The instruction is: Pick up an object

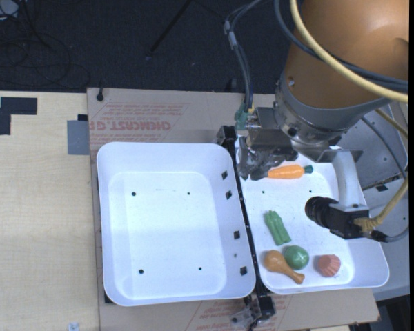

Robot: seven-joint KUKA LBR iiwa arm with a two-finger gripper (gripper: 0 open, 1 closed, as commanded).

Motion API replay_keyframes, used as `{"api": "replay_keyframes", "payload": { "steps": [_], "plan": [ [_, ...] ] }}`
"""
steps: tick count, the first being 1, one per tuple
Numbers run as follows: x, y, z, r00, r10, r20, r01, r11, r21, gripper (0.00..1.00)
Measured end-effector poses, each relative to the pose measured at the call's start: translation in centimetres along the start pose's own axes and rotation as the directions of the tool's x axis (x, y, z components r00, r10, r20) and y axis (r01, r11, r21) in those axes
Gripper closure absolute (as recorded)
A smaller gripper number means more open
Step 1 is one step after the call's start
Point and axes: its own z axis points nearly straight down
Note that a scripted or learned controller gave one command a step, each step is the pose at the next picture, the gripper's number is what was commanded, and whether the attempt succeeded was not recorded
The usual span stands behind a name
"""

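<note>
A shallow white plastic bin [117, 185] is lying on the left half of a brown cardboard sheet printed with red lettering [148, 119], and a second white bin [372, 271] is sitting just beside it on the right, the two joined by black clips [236, 234]. The cardboard is resting on a pale wooden bench [34, 219] bearing dark rectangular patches [76, 136]. Black cables [27, 19] are trailing across the dark floor behind.

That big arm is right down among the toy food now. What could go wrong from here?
The hand sits near the right bin's upper left corner, beside the carrot, so it might scrape the wall or nudge the carrot away instead of gripping it. The green ball touches the chicken drumstick, so a grab there could shove both or lift neither.
</note>
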Motion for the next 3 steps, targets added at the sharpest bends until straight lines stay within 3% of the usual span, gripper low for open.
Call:
{"api": "replay_keyframes", "payload": {
  "steps": [1, 2, 3],
  "plan": [
    [0.0, 0.1, 8.8, 1.000, -0.005, 0.001, 0.005, 1.000, 0.006, 1.00],
    [-5.6, 0.1, 5.8, 1.000, -0.001, -0.002, 0.001, 1.000, -0.008, 1.00],
    [1.3, 3.4, 0.8, 1.000, -0.012, -0.005, 0.012, 1.000, -0.010, 1.00]
  ]
}}
